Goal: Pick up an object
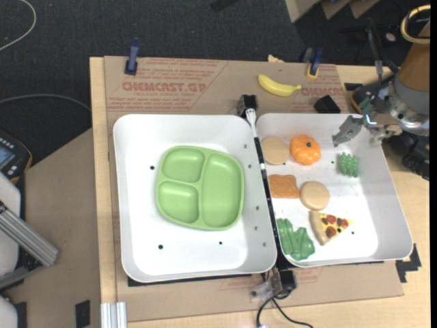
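The pincer (pixel 349 130) is hovering at the right bin's (pixel 389 203) one-o'clock corner, gripping nothing; how wide it is parted I cannot tell. The green toy (pixel 349 165) is lying nearest, at six o'clock from it, long axis running twelve-to-six.

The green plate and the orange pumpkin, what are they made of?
The green plate looks like moulded plastic: smooth, one even colour, soft shine, rounded compartments. The orange pumpkin is probably plastic or rubber toy food: glossy, evenly coloured, with a tiny green stem. I can't tell hard from soft by looking.
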